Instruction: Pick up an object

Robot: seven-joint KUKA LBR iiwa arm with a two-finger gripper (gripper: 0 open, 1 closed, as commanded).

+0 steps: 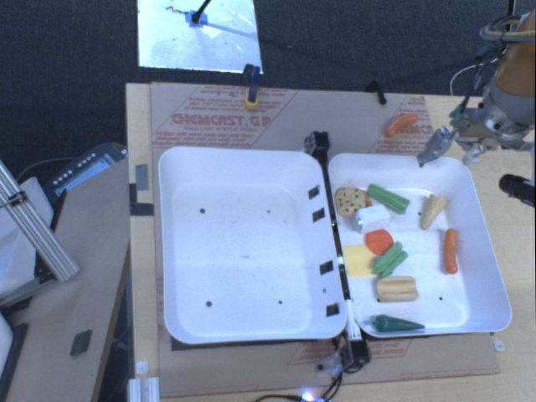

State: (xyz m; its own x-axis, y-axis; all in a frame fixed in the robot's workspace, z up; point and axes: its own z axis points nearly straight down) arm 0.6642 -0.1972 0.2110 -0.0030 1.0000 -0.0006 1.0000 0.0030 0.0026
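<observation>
The right bin holds several toy foods: a cookie, a green pod, a beige wedge, a red piece, a yellow slab, a bread roll, an orange sausage and a dark green piece. My gripper hovers over the bin's back right rim, open, with nothing between its fingers. It stands apart from all the food, up and to the right of the beige wedge.
The left bin sits beside the right one, with a black hinge strip between them. Another orange sausage lies on the cardboard behind the right bin. A yellow and blue clip stands at the back.
</observation>
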